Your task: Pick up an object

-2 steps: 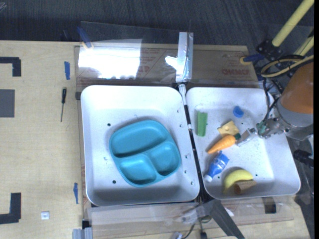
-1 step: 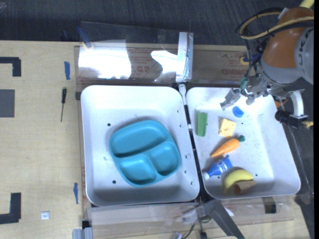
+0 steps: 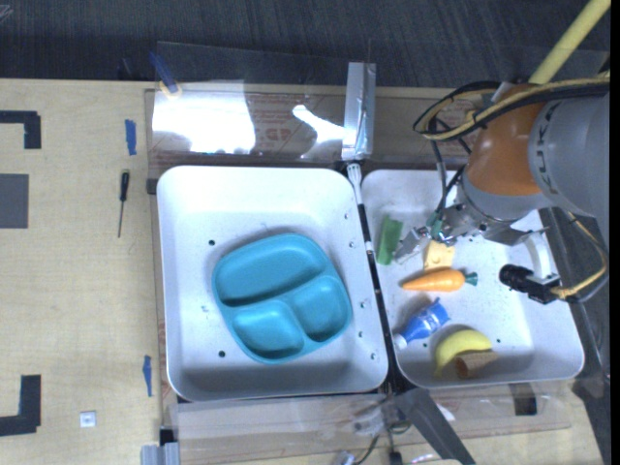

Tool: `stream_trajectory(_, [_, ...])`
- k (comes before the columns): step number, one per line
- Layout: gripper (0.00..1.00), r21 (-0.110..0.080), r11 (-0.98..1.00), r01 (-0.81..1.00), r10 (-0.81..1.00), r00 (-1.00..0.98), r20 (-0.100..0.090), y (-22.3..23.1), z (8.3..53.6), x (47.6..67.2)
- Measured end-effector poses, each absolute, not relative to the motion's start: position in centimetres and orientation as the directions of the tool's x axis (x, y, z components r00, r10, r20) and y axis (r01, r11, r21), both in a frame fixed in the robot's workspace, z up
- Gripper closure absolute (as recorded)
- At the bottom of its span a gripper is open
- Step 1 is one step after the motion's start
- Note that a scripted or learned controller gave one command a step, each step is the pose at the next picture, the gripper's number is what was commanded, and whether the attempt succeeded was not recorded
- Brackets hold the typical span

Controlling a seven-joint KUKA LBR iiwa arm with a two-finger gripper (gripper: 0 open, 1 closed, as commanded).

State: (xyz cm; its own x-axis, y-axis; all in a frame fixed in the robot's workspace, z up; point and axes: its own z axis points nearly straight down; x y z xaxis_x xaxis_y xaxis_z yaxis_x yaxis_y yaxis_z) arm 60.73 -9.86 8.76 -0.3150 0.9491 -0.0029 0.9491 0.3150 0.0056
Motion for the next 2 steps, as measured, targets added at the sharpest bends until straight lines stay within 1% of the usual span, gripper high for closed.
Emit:
stream_trajectory(1, [1.00, 0.014, 0.314, 0.949, 0.949, -0.314, -0.007, -9.89, 10.04, 60.96])
stream_trajectory(2, [0.00, 0.012, 0.313, 0.950, 0.950, -0.313, -0.006, -9.89, 9.95, 60.92])
